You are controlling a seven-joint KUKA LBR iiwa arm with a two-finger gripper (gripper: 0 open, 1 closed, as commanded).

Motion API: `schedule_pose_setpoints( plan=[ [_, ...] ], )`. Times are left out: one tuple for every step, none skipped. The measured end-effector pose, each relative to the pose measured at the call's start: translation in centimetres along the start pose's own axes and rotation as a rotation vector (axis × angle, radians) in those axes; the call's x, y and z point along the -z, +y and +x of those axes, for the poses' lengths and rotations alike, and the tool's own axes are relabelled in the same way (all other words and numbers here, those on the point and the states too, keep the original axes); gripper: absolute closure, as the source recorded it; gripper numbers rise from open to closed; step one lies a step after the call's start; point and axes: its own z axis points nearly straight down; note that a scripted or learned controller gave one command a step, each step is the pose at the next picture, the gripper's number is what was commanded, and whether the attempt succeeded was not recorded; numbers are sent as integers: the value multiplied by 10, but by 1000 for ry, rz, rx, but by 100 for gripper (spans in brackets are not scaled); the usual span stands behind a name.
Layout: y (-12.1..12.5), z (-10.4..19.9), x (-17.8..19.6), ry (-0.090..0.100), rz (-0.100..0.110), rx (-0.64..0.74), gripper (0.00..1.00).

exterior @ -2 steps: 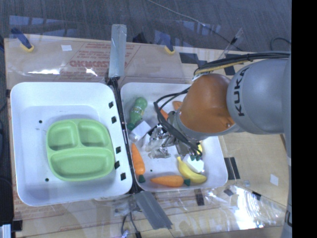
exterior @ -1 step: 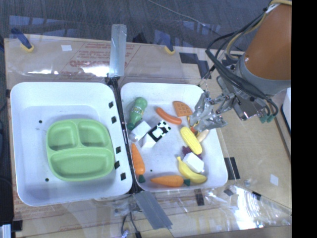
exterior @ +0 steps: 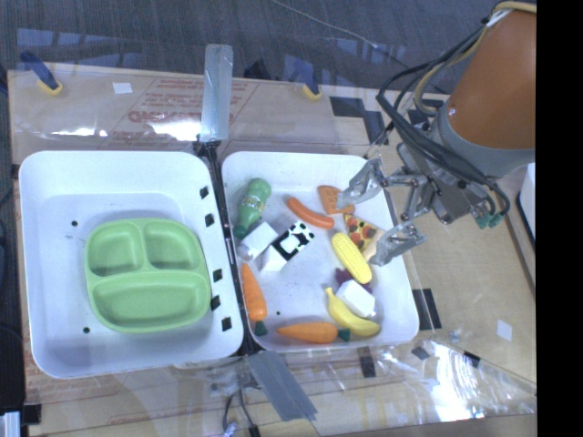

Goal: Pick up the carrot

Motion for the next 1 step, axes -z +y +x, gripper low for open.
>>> schedule_pose_setpoints(
  plan=[
    [54,-41,-165,12,-13,455,0]
  ],
)
